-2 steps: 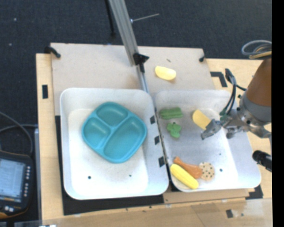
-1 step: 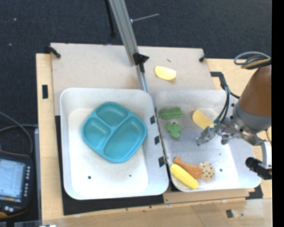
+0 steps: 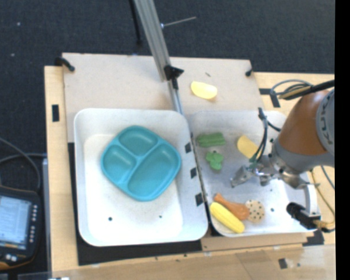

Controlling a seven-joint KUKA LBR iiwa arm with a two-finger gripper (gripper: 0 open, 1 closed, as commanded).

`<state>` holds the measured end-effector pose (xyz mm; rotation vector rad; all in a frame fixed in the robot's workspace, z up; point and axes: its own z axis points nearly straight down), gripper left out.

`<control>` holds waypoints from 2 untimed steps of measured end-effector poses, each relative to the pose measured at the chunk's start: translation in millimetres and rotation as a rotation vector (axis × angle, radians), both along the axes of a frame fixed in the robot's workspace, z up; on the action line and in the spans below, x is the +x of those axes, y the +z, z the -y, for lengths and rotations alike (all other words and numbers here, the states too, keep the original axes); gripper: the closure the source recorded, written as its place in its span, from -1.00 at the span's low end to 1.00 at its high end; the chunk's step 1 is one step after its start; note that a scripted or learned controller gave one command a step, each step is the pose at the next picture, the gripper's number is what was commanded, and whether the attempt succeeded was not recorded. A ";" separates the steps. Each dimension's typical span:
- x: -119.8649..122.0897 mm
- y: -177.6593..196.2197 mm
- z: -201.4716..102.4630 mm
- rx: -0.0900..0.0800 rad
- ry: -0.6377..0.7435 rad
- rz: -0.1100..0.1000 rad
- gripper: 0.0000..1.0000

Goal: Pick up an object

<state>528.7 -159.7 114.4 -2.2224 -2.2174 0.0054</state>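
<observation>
Hovering low in the right bin [image 3: 221,121], the gripper [image 3: 243,177] is seen with fingers spread and nothing between them. Candidate objects lie near: a green piece [image 3: 214,160] to its left, a yellow corn cob [image 3: 227,217] below. One isolated item should be centred between the fingers before closing.

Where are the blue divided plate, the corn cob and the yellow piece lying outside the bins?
blue divided plate [image 3: 141,162], camera view, on its centre ridge.
corn cob [image 3: 226,217], camera view, mid-length of the cob.
yellow piece [image 3: 203,90], camera view, its middle.
</observation>
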 end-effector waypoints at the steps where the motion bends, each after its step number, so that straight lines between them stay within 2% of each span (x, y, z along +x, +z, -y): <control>1: 2.5 14.3 0.6 0.001 -0.002 0.009 1.00; 2: 14.3 71.3 2.2 -0.001 0.005 0.011 1.00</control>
